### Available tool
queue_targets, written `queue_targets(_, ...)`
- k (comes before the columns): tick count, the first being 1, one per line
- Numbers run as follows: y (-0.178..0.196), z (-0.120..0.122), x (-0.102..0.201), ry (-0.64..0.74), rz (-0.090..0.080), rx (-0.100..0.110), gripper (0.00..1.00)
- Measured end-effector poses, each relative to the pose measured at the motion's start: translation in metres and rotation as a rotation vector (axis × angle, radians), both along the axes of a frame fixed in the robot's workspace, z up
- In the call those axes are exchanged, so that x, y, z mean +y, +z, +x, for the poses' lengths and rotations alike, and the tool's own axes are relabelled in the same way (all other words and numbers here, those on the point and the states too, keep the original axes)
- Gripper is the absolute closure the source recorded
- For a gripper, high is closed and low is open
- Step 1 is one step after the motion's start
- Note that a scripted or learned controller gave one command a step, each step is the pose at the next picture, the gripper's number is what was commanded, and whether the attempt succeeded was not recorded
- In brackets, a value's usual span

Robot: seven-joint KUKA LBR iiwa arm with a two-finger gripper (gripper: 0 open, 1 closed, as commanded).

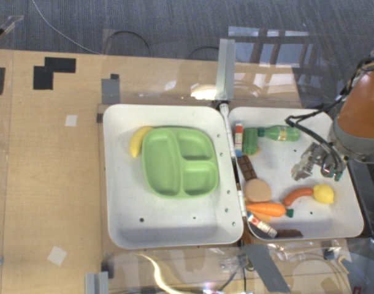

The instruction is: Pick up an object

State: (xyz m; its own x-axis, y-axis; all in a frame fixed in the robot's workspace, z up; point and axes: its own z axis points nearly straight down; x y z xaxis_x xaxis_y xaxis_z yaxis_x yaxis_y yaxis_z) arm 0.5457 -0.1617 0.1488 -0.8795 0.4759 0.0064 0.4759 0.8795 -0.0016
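Here the wooden bench (46, 182) bears two white bins (122, 225) over grey carpet (144, 5); gripper (309, 164) state unclear.

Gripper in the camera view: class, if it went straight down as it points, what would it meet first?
Probably the bare floor of the right bin beneath the gripper; the red sausage lies close by, and depth is unclear.

Arm (362, 112) runs off the right edge; just below the gripper (309, 167), sausage (297, 195) partly tucked behind lemon (323, 193), banana (137, 141) half under the green plate (178, 162).
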Motion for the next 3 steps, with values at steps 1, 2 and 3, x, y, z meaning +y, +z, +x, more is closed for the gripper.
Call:
queue_targets(1, 0.104, 0.061, -0.016, 0.165, -0.005, -0.021, 1.0)
queue_targets(2, 0.151, 0.118, -0.043, 0.446, -0.007, -0.021, 1.0)
queue_targets(3, 0.094, 0.053, -0.044, 0.886, -0.003, -0.013, 1.0)
